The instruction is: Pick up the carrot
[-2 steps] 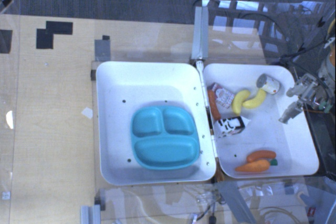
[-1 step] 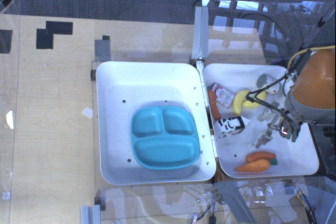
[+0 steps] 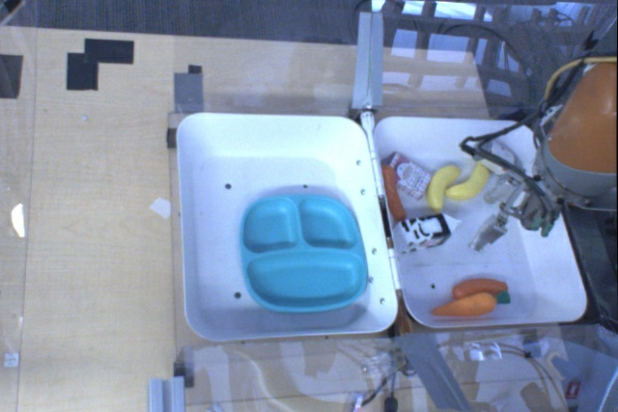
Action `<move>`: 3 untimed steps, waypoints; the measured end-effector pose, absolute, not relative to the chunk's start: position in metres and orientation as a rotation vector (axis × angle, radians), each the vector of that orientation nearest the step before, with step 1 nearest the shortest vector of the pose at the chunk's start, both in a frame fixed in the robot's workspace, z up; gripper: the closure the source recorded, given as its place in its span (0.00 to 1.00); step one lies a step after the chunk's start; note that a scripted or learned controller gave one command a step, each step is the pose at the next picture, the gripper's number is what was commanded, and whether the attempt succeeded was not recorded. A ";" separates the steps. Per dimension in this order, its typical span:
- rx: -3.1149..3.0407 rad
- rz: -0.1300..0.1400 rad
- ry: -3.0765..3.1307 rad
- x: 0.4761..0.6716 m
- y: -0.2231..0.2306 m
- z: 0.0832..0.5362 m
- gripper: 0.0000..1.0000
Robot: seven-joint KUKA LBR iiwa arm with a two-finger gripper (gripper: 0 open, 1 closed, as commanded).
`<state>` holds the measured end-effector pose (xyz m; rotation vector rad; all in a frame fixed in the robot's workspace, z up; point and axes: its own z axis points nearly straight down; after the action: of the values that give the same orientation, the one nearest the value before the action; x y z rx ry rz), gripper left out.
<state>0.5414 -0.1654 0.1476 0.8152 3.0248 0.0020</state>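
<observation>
The carrot [image 3: 465,306] is orange with a small green end on its right. It lies flat near the front wall of the right bin [image 3: 570,289]. A shorter, redder orange piece [image 3: 480,287] lies just behind it, touching or nearly touching. My gripper [image 3: 490,233] hangs over the middle of the right bin, behind and slightly right of the carrot and well apart from it. It is open, with nothing between its fingers. The grey arm with its orange band [image 3: 584,130] reaches in from the right.
A yellow banana [image 3: 454,183], a small printed packet [image 3: 413,177], a red stick-like item [image 3: 391,191] and a black-and-white object [image 3: 425,229] lie in the right bin's left half. The left bin [image 3: 208,207] holds a blue divided plate [image 3: 304,251].
</observation>
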 end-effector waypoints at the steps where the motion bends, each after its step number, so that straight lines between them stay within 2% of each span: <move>1: 0.583 -0.009 3.052 0.521 -0.122 0.095 0.00; 2: 1.178 0.005 2.890 0.517 -0.116 0.091 0.00; 3: 1.040 0.004 2.948 0.547 -0.093 0.090 0.00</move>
<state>0.5474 -0.0935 0.0904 1.0403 2.9478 0.0042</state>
